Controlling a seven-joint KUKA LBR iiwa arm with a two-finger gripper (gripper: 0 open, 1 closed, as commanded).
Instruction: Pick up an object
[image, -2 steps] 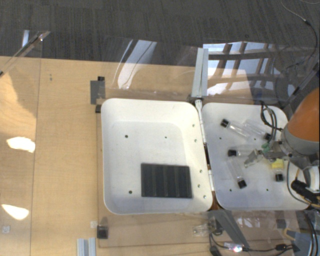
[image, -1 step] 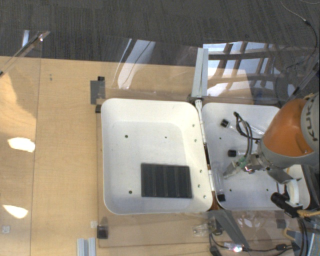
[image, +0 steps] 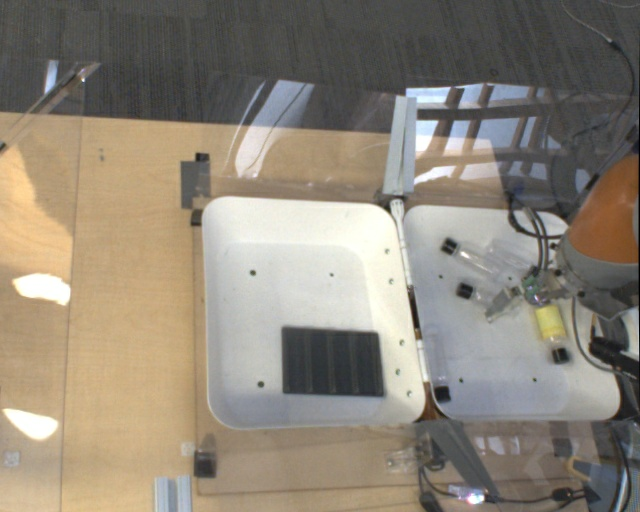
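1. Wooden counter (image: 100, 300) carrying two shallow white bins side by side, left bin (image: 230, 300) near frame centre, right bin (image: 480, 385) towards the right edge.
2. In the left bin, lower middle: a flat black ribbed pad (image: 332, 361), lying square to the bin walls.
3. In the right bin, upper middle: clear plastic tubes with black caps (image: 478, 261), lying loosely together, tilted; exact count hard to tell through the glare.
4. Just right of those, a small yellow bottle with a black cap (image: 549, 325), lying flat on the bin floor.
5. Grey arm with orange band (image: 605, 215) at the right edge, above the right bin.
6. Fingers (image: 535, 290) possibly at the tube cluster; opening and any grasp impossible to tell.
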